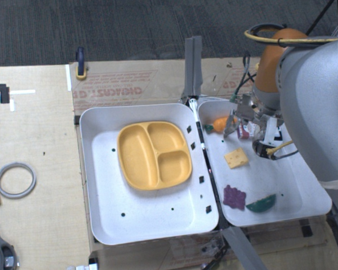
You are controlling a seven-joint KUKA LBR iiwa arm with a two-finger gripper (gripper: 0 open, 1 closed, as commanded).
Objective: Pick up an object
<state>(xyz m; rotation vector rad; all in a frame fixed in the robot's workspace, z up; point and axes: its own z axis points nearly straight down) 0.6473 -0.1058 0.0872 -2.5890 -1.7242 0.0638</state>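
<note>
Two shallow white bins: the left bin (106,221) has one yellow three-section plastic plate (155,155). The right bin (310,197) has one orange lump (219,123), cheese wedge (236,158), purple grape cluster (234,198), and green leaf-shaped piece (261,203). The gripper (249,128) sits just right of the orange lump; its grip state is impossible to tell.

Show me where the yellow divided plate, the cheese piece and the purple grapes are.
yellow divided plate (137,162): camera view, on the floor of its long left compartment.
cheese piece (236,158): camera view, on the middle of its flat top face.
purple grapes (234,198): camera view, on the centre of the bunch.
</note>
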